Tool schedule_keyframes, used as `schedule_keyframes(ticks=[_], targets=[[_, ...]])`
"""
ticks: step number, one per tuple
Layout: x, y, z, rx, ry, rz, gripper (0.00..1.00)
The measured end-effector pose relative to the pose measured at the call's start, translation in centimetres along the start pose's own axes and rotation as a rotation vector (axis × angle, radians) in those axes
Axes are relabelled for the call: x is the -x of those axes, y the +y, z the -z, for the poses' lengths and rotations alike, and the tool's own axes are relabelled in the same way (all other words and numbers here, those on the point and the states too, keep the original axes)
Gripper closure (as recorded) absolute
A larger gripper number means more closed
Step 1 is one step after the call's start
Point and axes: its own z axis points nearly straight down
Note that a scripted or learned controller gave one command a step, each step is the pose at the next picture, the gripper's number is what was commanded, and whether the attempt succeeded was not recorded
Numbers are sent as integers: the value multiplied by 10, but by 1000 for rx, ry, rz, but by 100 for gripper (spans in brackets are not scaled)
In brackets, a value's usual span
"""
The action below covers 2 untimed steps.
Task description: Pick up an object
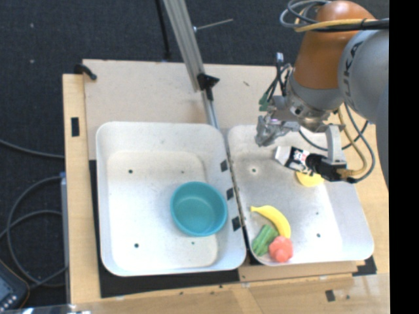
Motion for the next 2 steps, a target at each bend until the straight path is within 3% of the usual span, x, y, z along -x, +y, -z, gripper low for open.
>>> schedule_keyframes(ticks=[2], targets=[[-100, 23, -14, 0, 0, 0, 100]])
